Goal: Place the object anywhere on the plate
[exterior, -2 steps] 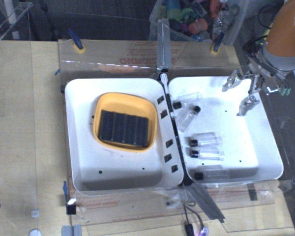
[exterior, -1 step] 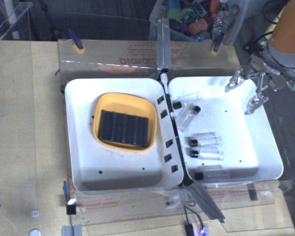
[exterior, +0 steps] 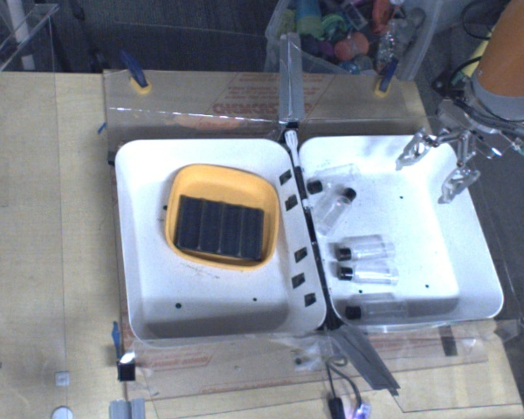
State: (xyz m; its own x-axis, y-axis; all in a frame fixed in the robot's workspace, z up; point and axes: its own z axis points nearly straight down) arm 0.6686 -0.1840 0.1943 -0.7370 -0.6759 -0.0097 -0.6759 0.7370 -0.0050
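We see two white bins side by side on the bench [exterior: 35,234]. In the left bin [exterior: 140,304] lies a yellow plate [exterior: 179,190] and on it rests a dark ribbed block [exterior: 223,228], lying flat and covering most of the plate's middle. The right bin [exterior: 472,278] holds several clear vials with black caps: one tilted vial [exterior: 334,206] near the divider toward the far side, two vials [exterior: 367,249] [exterior: 371,274] lying side by side nearer the middle, and another vial [exterior: 375,308] at the near wall. The end effector [exterior: 438,166] hangs over the far right corner of the right bin, its two metal fingers [exterior: 410,151] spread apart with nothing between them, well apart from the vials.
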